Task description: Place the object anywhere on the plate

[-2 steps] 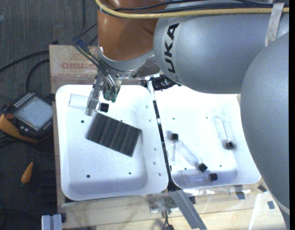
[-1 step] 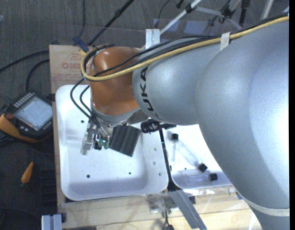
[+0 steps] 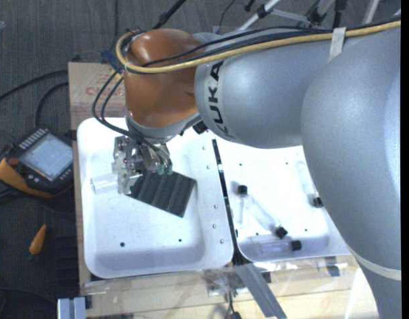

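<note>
A black ribbed plate (image 3: 165, 193) lies flat in the left white bin (image 3: 124, 244), a little right of its middle. My gripper (image 3: 132, 171) hangs low over the plate's upper left corner, under the orange wrist band (image 3: 157, 78). A small clear piece (image 3: 102, 183) sticks out to the left of the gripper, just above the bin floor. It touches or nearly touches the gripper; I cannot tell whether it is held.
The right bin (image 3: 271, 158) holds several clear tubes with black caps (image 3: 281, 232). The large grey arm covers the upper right. Left of the bench, on the floor, lie a handheld control pendant (image 3: 38, 161) and cables. A cardboard box (image 3: 91, 92) sits behind the left bin.
</note>
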Robot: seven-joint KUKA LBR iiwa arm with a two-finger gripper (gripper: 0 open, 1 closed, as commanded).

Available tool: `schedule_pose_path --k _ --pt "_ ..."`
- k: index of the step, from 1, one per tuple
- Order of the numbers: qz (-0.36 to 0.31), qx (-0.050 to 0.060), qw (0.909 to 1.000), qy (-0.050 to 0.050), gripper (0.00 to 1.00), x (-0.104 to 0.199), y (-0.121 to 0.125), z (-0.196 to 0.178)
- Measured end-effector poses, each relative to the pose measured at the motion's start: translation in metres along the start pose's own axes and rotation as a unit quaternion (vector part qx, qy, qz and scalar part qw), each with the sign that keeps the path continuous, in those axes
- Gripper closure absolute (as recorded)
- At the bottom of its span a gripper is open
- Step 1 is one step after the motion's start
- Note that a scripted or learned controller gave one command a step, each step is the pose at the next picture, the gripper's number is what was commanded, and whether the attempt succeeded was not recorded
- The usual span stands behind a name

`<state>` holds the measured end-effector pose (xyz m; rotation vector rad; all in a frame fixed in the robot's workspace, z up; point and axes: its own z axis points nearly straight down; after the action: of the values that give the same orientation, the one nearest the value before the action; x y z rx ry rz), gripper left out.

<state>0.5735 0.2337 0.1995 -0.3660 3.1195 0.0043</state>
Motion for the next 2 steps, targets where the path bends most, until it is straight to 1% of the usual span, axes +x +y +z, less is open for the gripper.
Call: schedule_pose_path --k 1,2 --pt "-0.008 0.001 1.0 -0.001 1.0 0.024 0.005 -0.161" --pt "-0.047 0.0 0.9989 0.001 1.0 0.054 0.013 -0.013"
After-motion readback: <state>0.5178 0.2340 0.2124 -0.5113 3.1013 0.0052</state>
